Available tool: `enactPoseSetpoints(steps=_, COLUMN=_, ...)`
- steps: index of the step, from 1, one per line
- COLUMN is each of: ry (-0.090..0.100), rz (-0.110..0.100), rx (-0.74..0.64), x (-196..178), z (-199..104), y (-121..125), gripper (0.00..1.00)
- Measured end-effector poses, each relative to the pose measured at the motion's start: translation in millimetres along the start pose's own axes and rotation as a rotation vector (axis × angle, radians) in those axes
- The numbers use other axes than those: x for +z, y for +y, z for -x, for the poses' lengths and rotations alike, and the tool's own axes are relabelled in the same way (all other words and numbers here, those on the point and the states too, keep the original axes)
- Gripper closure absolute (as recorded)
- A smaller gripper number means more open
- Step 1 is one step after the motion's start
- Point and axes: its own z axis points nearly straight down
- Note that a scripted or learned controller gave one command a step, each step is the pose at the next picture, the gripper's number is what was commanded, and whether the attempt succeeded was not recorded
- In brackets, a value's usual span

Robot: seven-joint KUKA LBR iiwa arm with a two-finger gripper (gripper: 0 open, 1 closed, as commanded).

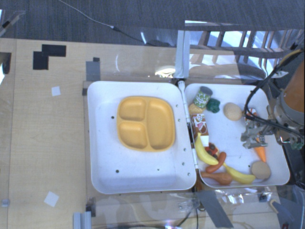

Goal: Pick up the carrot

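It looked like a robotics lab, not a home or kitchen. A pale wooden bench [43,142] carried two shallow white bins [100,175] fixed side by side with metal brackets [182,56], and black marker patches [47,55] were stuck to its top. A thin cable [71,8] trailed across dark grey carpet [143,4] behind. Left of the fingers lay plastic toy food [209,154], beyond it a yellow divided plate [145,123]; black cables [257,92] looped just above them.
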Motion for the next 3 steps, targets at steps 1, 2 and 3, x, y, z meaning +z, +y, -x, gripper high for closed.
enactPoseSetpoints(steps=1, ry=0.01, rz=0.005, rx=-0.501, x=77.8, z=22.3, y=-51.3, gripper=1.0)
enactPoseSetpoints(steps=2, ry=0.004, rz=0.002, rx=-0.743, x=137.5, z=16.2, y=-63.6, gripper=1.0)
enactPoseSetpoints(steps=3, ry=-0.001, rz=-0.002, rx=-0.881, x=44.1, z=100.5, y=-66.8, gripper=1.0)
